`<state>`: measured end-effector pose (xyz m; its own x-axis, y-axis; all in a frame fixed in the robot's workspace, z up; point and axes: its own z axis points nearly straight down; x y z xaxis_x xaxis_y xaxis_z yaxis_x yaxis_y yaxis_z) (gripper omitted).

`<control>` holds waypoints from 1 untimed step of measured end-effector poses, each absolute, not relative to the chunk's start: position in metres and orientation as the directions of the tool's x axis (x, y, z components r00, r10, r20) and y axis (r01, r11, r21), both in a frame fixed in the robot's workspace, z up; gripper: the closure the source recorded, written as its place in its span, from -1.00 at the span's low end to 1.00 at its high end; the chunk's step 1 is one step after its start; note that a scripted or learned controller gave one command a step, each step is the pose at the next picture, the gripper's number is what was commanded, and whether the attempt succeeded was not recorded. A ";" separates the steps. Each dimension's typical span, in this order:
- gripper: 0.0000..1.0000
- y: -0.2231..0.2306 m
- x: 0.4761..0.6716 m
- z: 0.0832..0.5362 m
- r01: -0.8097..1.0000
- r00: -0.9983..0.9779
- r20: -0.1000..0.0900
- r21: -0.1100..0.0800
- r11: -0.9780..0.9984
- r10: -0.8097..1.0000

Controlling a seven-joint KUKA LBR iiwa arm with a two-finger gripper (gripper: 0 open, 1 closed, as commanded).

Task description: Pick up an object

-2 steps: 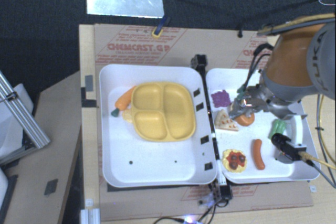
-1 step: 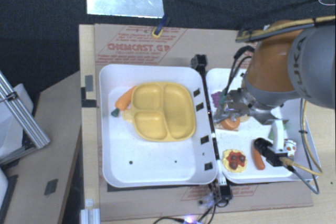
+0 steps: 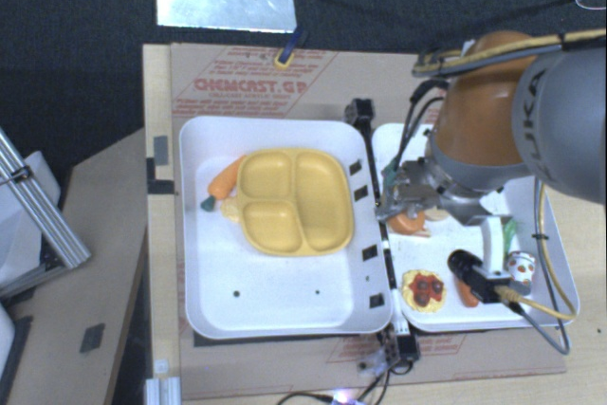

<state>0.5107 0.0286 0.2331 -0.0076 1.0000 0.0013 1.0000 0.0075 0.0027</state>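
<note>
A pale tan surface (image 3: 104, 232) is seen from above, covered in part by a brown cardboard sheet printed in red (image 3: 251, 76), on which two shallow bins are set side by side. The grey arm with its orange band (image 3: 493, 123) is reached in from the right and is held over the right white bin (image 3: 555, 275). The left white bin (image 3: 204, 299) is occupied by a yellow plastic plate with three compartments (image 3: 289, 201), which lies flat near the bin's middle. An orange toy carrot with a green end (image 3: 225, 177) is laid against the plate's left edge, touching it. In the right bin, the gripper (image 3: 406, 204) is held low at the bin's left side, directly above a rounded orange toy piece (image 3: 410, 224), which is partly hidden beneath it; whether the gripper is spread or closed cannot be told, and contact with the piece cannot be judged. A small round toy pizza with red toppings (image 3: 424, 289) lies nearer the front wall, apart from the orange piece.
</note>
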 end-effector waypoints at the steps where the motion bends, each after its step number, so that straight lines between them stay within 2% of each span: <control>1: 1.00 0.036 0.514 0.221 1.000 -0.006 0.000 0.000 0.006 1.000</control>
<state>0.5145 0.0357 0.2212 -0.0055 1.0000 0.0001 1.0000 0.0055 0.0003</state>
